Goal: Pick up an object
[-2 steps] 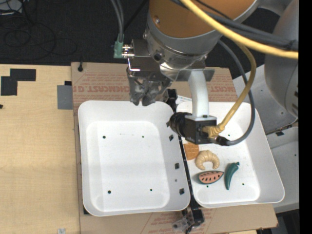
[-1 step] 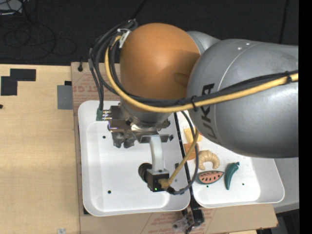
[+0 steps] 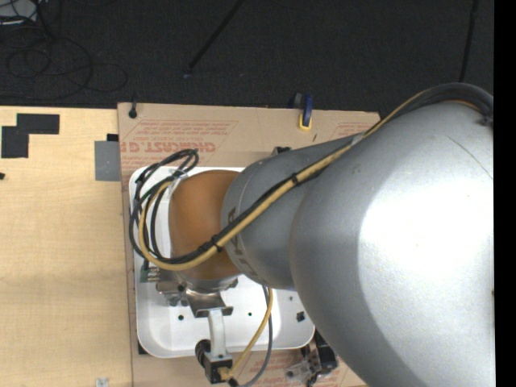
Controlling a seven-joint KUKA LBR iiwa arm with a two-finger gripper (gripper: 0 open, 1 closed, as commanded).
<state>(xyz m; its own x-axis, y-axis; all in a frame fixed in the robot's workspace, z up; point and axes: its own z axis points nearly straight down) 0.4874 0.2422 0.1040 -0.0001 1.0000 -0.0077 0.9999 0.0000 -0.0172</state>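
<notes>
Target object: hidden. Whatever lies in the white bin [image 3: 161, 333], lower left of centre, is covered by the arm [image 3: 379, 248]. The gripper [image 3: 196, 298] hangs over the bin's middle, just below the orange band [image 3: 193, 216]; wide or closed, cannot tell. Judged step: reach into the bin, grasp unconfirmed. The next move calls for closing on something, then a straight lift clear of the bin wall.

Grey arm [image 3: 387, 240], smooth glossy casing. Orange band [image 3: 197, 216] above wrist. Yellow and black cables [image 3: 149, 216] looped alongside.
</notes>
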